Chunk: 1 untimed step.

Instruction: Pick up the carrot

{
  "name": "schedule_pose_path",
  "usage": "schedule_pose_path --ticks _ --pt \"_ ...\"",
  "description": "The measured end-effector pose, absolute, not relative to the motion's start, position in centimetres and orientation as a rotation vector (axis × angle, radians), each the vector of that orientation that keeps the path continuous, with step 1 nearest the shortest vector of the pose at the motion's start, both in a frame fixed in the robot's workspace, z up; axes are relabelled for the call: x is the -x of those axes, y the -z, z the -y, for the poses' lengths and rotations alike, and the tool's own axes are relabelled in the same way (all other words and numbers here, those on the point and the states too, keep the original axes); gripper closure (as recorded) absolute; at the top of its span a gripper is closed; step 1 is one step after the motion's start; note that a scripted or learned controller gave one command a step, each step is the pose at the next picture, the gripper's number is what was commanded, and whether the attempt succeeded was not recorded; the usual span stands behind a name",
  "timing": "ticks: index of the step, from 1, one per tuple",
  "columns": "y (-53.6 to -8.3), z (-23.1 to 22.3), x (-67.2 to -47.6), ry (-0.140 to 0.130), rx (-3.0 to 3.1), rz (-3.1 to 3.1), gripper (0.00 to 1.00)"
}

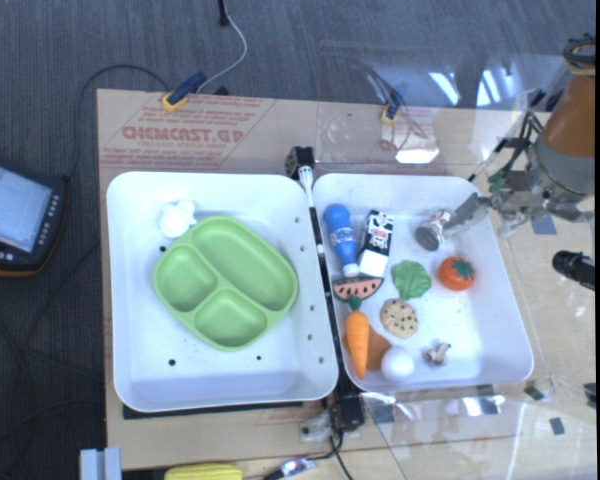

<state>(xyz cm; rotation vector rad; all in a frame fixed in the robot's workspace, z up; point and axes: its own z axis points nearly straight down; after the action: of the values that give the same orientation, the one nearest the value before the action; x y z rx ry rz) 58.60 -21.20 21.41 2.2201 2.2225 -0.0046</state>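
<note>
White plastic forms both shallow bins on the brown bench. The left bin (pixel 130 368) holds a green divided plate (pixel 226 281) with three compartments, set at a slant near the middle, and a small white object (pixel 176 217) just beside the plate's upper left edge. The right bin (pixel 510 353) holds the toy foods: the carrot (pixel 357 339) lies at the lower left, close to the wall shared with the left bin, its orange body pointing toward the lower rim, with a white egg (pixel 398 364) just beside it; above it sits a watermelon slice (pixel 357 289), then a blue bottle (pixel 338 232) and a small black-and-white carton (pixel 378 236). A cookie (pixel 399 318), a green leaf (pixel 412 279) and a tomato (pixel 456 273) occupy the middle. The gripper (pixel 432 231) hangs over the upper right part, well apart from the carrot; whether it is open or closed cannot be told.
</note>
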Motion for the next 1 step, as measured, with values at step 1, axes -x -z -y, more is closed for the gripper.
schedule_pose_path --ticks 1 --pt "-10.52 11.46 -53.7 0.013 -2.319 -2.142 0.0"
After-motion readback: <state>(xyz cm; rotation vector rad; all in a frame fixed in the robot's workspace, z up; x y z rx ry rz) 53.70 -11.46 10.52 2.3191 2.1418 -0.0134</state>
